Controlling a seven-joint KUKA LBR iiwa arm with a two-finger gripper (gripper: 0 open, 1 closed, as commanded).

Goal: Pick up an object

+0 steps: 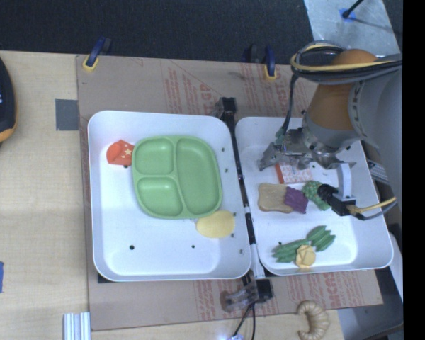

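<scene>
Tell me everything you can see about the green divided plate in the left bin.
The light green divided plate looks like matte plastic, rounded-square, with three compartments: two smaller on its left side, one long one on its right. All three hold nothing. It lies flat, slightly turned, in the upper middle of the left white bin. A red star-marked toy sits at its upper left corner and a pale yellow piece at its lower right edge.

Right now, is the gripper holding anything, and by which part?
Cannot be told. The two-finger gripper is low in the right white bin, above the tan bread-shaped toy and purple toy, with nothing visibly between its fingers.
</scene>
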